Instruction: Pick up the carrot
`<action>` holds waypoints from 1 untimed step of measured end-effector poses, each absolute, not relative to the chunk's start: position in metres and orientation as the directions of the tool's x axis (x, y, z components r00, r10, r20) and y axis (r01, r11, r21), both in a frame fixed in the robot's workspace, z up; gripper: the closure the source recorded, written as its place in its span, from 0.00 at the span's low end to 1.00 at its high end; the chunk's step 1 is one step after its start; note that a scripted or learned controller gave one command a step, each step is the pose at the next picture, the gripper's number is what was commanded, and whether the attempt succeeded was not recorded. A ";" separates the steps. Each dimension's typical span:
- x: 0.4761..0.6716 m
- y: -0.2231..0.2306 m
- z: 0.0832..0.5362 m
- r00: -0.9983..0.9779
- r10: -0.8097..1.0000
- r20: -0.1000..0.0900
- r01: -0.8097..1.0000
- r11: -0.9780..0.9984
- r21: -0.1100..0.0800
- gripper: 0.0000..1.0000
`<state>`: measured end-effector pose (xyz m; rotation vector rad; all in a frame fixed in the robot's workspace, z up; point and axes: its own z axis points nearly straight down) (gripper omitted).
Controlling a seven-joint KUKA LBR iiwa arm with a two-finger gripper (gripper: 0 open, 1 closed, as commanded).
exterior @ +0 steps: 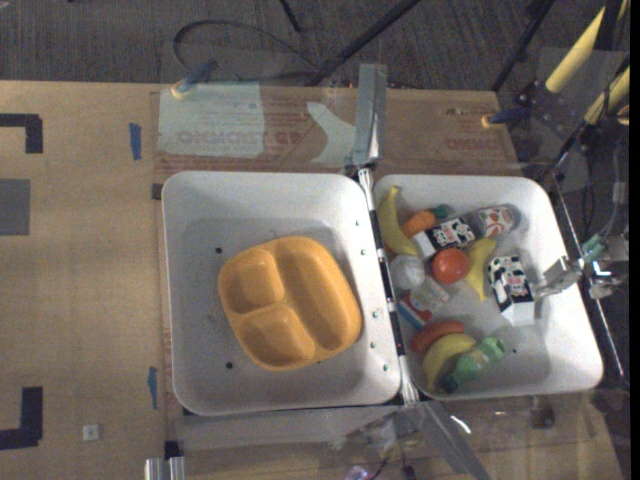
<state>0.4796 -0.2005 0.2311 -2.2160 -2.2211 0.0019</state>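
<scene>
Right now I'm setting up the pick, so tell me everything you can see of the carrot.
The carrot is small, orange and smooth, plastic by the look, with a dark green tip at its right end. It lies flat near the far left of the right bin, tilted slightly up to the right. Its left end rests against a banana, and the cow-patterned carton sits close on its right. The hand is off to the right, well apart from it.

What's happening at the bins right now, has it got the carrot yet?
Not yet. The carrot lies in the right bin near its far left corner, between a banana and a small cow-print carton. The gripper sits low at the bin's right side, apart from the carrot. The left bin holds a yellow divided plate.
</scene>
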 end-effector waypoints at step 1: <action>0.483 -0.155 0.136 0.073 0.997 0.001 0.997 -0.073 -0.004 0.00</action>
